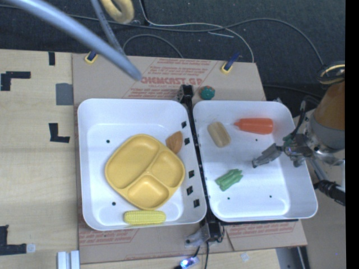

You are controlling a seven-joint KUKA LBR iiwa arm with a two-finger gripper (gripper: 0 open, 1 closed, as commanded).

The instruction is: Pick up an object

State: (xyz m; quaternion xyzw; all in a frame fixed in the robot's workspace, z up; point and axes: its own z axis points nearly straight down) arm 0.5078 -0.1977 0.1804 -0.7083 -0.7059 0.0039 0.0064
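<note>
A: Pincer (263,160) status?
B: I see it low over the right white bin (291,206), nothing between its fingers; whether they're spread or closed, I cannot tell.
A: Objects?
B: Orange plastic carrot (254,125), tan bread roll (219,134) and green leafy vegetable (229,179) lie there, apart. Left white bin (90,167) holds a yellow divided plate (145,169).

The arm (331,114) is grey with an orange band above the wrist, rounded in shape. Its gripper (263,160) is dark grey metal, slim, with small black cables beside the wrist.
</note>
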